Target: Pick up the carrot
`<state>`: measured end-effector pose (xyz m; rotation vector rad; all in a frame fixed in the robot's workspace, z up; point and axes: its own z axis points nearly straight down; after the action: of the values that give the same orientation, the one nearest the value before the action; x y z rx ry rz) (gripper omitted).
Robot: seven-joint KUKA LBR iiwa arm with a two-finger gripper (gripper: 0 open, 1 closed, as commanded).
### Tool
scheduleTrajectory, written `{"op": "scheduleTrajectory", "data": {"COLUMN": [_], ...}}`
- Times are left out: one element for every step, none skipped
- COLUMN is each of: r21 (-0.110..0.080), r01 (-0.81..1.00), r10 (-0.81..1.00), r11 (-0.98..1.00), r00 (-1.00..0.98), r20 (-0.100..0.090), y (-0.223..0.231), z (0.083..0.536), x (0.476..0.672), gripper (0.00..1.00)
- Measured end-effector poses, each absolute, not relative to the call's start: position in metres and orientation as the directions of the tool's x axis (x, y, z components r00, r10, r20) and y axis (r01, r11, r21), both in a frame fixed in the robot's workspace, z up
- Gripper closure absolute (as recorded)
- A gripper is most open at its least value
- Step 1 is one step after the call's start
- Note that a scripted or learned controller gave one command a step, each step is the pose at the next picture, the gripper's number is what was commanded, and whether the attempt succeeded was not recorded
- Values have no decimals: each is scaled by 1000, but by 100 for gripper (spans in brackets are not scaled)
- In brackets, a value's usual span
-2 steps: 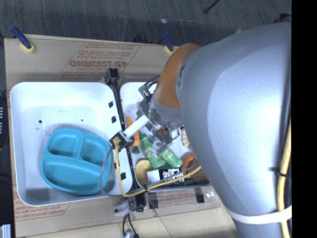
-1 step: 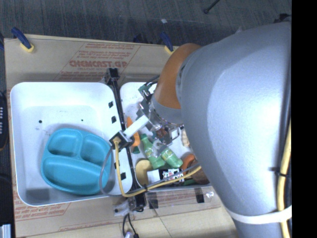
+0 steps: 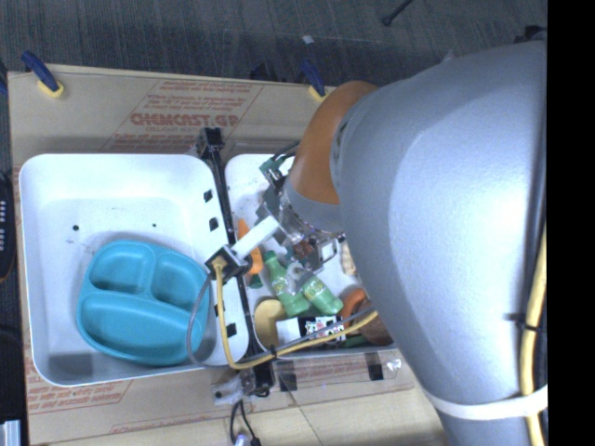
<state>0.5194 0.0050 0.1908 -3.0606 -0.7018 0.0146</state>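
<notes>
While the arm [image 3: 446,212] crowds the right bin [image 3: 244,170], its end effector [image 3: 299,249] hangs over clutter; its grip cannot be told. Orange bits at 9 o'clock, likely the carrot [image 3: 253,262], touch green items [image 3: 302,291], risking a wrong pick.

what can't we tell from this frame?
- Tool: in the right bin, fingers lost in clutter; open or shut unclear.
- Carrot: orange bits by the divider, too small and covered to confirm.
- Right bin: mostly hidden under the arm.
</notes>
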Motion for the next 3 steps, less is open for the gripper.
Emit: {"op": "scheduleTrajectory", "data": {"r21": [-4, -4, -4], "r01": [436, 436, 436], "r10": [436, 436, 436], "r11": [-900, -900, -900], "r00": [900, 900, 900], "r20": [-9, -9, -9], "y": [5, 5, 5], "z": [191, 191, 191], "x": [519, 519, 519], "gripper": [0, 0, 0]}}
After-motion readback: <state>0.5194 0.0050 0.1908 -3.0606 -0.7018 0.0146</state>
